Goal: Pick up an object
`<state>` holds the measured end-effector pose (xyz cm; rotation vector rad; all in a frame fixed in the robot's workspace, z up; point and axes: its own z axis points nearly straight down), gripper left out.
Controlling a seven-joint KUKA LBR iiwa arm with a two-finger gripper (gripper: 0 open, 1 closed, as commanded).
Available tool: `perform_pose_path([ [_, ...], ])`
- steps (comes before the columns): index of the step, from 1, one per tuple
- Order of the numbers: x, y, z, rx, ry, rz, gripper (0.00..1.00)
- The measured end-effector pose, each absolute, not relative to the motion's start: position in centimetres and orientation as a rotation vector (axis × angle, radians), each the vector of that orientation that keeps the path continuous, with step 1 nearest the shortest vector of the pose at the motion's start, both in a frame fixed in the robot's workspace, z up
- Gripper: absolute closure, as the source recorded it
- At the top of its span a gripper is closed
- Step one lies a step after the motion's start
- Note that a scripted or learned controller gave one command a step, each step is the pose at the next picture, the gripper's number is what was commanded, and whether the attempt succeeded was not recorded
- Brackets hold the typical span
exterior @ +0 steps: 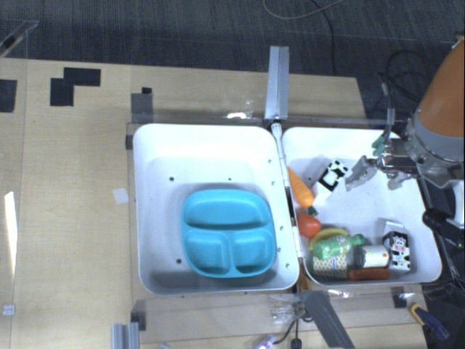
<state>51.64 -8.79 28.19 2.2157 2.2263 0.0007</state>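
My gripper [376, 177] hovers over the right bin [363, 140], near its right side, with its fingers spread and nothing between them. Just left of the left finger lies a small black-and-white patterned piece [333, 174]. An orange carrot [300, 187] lies along the bin's left wall, and a red tomato [309, 225] sits below it. At the bin's front are a green and yellow netted item [330, 251], a white and red bottle [373, 257] lying on its side, and a cow-patterned carton [397, 246].
The left bin [167, 158] holds a blue divided plate [228, 231]. A metal post [277, 82] rises behind the divider between the bins. Cables [320, 9] trail across the dark floor at the back.
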Motion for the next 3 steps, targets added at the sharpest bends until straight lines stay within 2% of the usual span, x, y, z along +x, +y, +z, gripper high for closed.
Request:
perform_pose_path([
  [1, 53.2, -12.5, 14.2, 2.442, 1.979, -0.001, 0.00],
  [2, 59.2, -12.5, 8.9, 2.469, 1.933, 0.011, 0.00],
  [3, 49.0, -13.6, 9.0, 2.594, 1.758, 0.013, 0.00],
])
